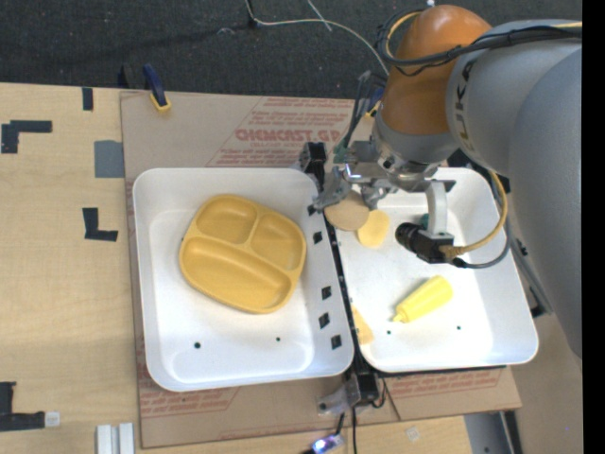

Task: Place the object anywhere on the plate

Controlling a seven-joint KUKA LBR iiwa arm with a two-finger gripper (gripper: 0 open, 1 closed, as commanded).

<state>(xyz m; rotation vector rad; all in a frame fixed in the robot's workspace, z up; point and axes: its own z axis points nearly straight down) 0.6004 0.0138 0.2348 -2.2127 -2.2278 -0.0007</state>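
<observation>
My pincer (364, 189) hovers at the right bin's (492, 348) eleven o'clock — grip state unclear — over a tan disc (348, 217). Light, stiff, I reckon; pinch its edges — plate (244, 252) waits left.

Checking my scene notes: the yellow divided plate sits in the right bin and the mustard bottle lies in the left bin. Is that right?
Not quite: they are swapped. The camera view shows the plate in the left bin and the mustard bottle lying in the right bin.
</observation>
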